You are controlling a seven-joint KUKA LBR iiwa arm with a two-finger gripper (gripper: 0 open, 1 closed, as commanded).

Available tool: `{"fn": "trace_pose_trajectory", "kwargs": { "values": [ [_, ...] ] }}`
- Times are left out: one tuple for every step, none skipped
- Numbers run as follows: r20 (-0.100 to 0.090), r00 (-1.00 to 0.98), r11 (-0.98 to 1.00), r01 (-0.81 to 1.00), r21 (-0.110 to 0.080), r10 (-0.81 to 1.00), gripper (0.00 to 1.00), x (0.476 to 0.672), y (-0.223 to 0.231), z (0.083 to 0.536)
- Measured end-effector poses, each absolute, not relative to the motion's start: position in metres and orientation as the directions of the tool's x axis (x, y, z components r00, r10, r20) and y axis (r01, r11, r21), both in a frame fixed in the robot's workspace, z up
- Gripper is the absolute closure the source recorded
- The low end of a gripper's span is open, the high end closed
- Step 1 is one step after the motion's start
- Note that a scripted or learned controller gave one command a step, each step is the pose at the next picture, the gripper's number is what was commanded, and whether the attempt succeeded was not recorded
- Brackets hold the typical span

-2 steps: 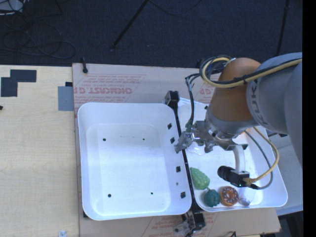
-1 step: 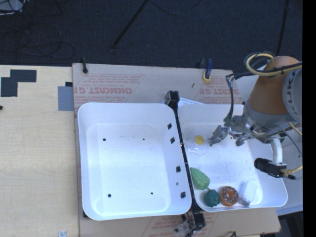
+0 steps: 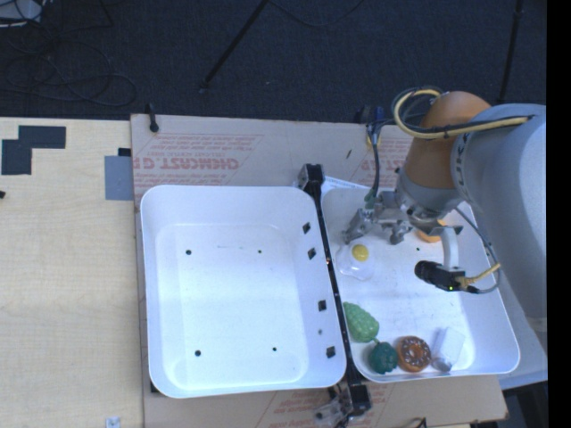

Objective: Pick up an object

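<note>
We see the grey arm with its orange band [image 3: 446, 141] reaching in from the right of the frame, its end effector [image 3: 379, 224] low over the upper part of the right shallow white bin [image 3: 500, 350]. Its metal fingers [image 3: 357, 224] are spread apart with nothing between them. Just below the end effector, lower in the frame, a small round yellow object [image 3: 359, 253] lies on the bin floor, on or beside a clear, glassy piece [image 3: 355, 270] whose outline we cannot make out well.

Toward the lower edge of the same bin we find a light green lumpy object [image 3: 361, 321] against the divider, a dark teal rounded object [image 3: 384, 358] just below it, a brown ring-shaped doughnut-like object [image 3: 413, 353] beside that, and a pale white object [image 3: 449, 346] near the lower right corner. A small orange object [image 3: 429, 235] peeks out beneath the wrist.

The left shallow white bin [image 3: 161, 239] sits in the middle of the frame on the light wooden counter [image 3: 62, 283], over a sheet of printed cardboard [image 3: 223, 154].
</note>
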State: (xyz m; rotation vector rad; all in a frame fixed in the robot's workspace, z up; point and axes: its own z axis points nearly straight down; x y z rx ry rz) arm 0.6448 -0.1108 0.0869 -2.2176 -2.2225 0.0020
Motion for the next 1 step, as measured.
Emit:
{"fn": "trace_pose_trajectory", "kwargs": {
  "values": [
    [0.000, 0.000, 0.000, 1.000, -0.003, 1.000, 0.00, 0.6434, -0.1115, 0.0911]
  ]
}}
